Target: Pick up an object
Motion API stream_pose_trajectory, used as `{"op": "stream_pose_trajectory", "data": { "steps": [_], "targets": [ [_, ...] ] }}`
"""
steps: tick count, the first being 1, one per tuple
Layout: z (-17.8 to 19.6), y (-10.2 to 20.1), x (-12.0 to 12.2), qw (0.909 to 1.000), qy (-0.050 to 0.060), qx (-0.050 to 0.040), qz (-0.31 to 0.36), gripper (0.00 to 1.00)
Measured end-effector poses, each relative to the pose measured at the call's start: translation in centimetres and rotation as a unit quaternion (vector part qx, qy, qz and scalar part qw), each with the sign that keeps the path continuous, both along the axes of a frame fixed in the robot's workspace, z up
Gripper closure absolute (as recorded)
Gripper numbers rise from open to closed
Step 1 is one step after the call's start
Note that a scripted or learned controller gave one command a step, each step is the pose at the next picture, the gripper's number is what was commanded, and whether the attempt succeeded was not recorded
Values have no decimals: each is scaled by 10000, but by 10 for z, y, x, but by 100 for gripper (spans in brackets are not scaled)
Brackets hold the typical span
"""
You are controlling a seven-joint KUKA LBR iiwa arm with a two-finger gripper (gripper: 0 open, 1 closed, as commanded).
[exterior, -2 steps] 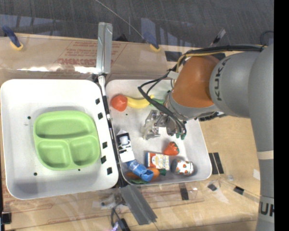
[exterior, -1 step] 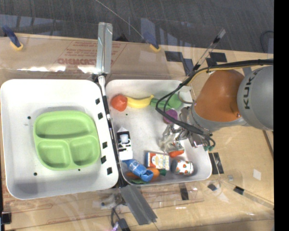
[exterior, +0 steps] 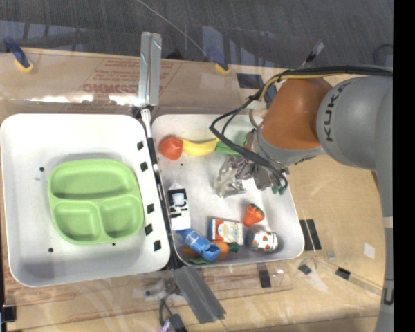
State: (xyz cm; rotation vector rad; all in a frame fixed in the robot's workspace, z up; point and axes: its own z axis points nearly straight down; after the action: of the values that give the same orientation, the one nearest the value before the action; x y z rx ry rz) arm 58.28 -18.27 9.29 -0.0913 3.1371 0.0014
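The grey arm (exterior: 353, 120) reached in from the right, its orange band (exterior: 294, 116) sitting just above the wrist. Black cables (exterior: 238, 113) looped off the wrist's left side. The metal claw (exterior: 229, 178) pointed downward and to the left, tilted below the wrist.

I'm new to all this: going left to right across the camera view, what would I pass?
Green tray → tomato → banana → gripper → orange band.
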Motion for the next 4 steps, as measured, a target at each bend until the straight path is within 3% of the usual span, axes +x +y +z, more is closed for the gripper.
{"op": "stream_pose_trajectory", "data": {
  "steps": [1, 2, 3, 4],
  "targets": [
    [0, -1, -1, 10000, 4, -5, -5, 0],
    [4, -8, -96, 9957, -93, -25, -921, 0],
    [5, 9, -97, 9983, -127, -38, -570, 0],
    [1, -27, -104, 9998, -11, -8, -195, 0]
  ]
}}
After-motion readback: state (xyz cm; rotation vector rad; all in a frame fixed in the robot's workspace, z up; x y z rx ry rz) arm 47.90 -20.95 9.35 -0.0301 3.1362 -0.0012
